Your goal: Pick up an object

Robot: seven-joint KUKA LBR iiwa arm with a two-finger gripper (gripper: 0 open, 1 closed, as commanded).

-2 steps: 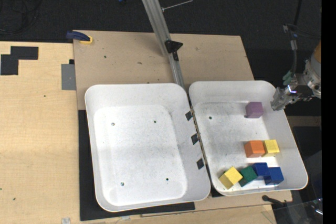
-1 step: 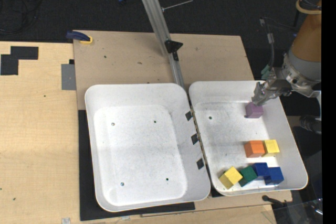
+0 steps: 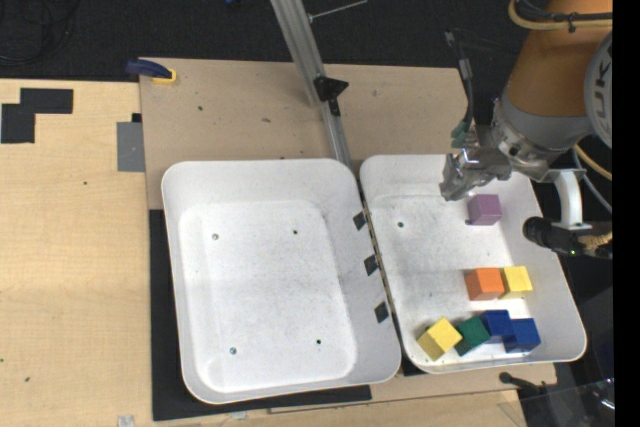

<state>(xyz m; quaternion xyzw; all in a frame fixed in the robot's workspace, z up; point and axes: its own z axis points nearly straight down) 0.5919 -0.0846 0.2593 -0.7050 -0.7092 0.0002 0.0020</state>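
Your gripper (image 3: 462,183) hangs over the right bin (image 3: 420,255), just beside the purple cube (image 3: 485,208); you cannot tell how far its fingers are spread.

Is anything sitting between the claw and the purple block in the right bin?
Nothing visible. The claw hangs just left of the purple block, with bare bin floor between them. The other blocks lie farther toward the right bin's near edge.

We count two white bins (image 3: 262,177), and six blocks: one purple (image 3: 485,209) just below the pincer (image 3: 462,177), then one orange (image 3: 486,283), two yellow (image 3: 518,279), one green (image 3: 473,333), one blue (image 3: 512,330) farther down.
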